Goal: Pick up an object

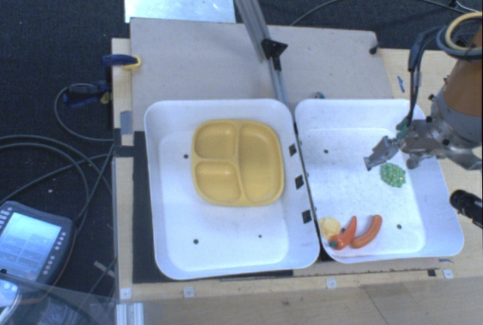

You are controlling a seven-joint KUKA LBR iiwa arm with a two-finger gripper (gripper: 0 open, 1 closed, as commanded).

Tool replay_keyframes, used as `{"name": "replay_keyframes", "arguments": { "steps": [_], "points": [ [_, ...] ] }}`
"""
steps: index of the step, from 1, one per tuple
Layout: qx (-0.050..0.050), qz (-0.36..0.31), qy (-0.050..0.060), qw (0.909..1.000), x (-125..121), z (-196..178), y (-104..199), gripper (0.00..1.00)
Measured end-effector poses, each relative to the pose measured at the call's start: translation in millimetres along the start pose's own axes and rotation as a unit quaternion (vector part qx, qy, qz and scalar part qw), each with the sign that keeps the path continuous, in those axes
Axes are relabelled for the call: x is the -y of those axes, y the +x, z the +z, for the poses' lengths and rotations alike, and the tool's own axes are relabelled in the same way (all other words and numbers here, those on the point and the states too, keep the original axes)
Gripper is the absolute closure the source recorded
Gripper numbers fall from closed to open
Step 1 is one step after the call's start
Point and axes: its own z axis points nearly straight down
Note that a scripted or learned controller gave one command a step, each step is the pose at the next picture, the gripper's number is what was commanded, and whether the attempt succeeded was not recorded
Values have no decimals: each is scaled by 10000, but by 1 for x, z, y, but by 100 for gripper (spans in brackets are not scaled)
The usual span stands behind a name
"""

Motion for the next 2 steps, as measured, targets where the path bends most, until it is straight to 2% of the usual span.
{"name": "replay_keyframes", "arguments": {
  "steps": [1, 2],
  "points": [
    [1, 10, -3, 10000, 0, 0, 0, 0],
    [0, 19, 21, 10000, -1, 42, 2, 0]
  ]
}}
